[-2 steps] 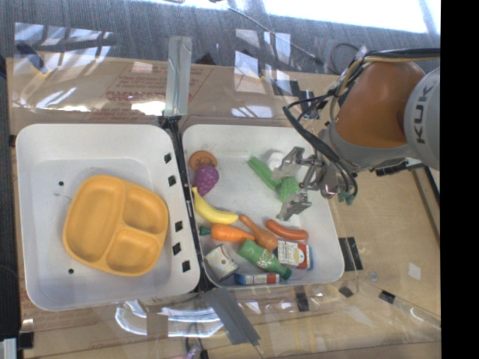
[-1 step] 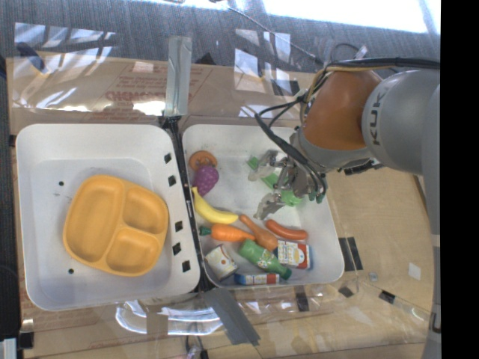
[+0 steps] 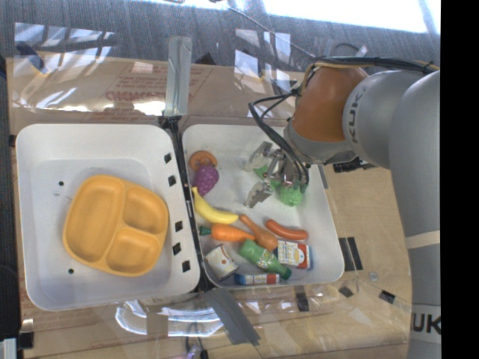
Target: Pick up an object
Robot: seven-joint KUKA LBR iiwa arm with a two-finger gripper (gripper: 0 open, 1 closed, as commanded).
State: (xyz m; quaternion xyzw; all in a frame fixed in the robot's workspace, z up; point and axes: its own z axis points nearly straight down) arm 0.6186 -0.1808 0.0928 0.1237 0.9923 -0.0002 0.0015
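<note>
the arm (image 3: pixel 389 118) reached in from the right, grey with its orange band (image 3: pixel 322 103) above the wrist, over the right bin (image 3: pixel 329 234). the tool (image 3: pixel 260 174) hung low in the upper part of that bin; its two metal fingers (image 3: pixel 258 193) stood apart, nothing seen between them. just beside the tool, on its right, lay a green object (image 3: pixel 290 194), touching or nearly touching the tool body; could not tell which.

other things in the right bin: an orange round piece (image 3: pixel 203 160) near the top left corner, a purple piece (image 3: pixel 206 178) just below it, a banana (image 3: pixel 212 211) along the left wall, a carrot (image 3: pixel 230 234) beneath the banana, a sausage (image 3: pixel 287 232) toward the middle, a green bottle (image 3: pixel 263 259), a red-and-white carton (image 3: pixel 294 255), a small can (image 3: pixel 221 259) and a flat packet (image 3: pixel 256 279) against the bottom wall.

the left bin (image 3: pixel 37 275) held a yellow divided tray (image 3: pixel 114 224), lying flat. both bins sat side by side on the tabletop (image 3: pixel 97 88).
</note>
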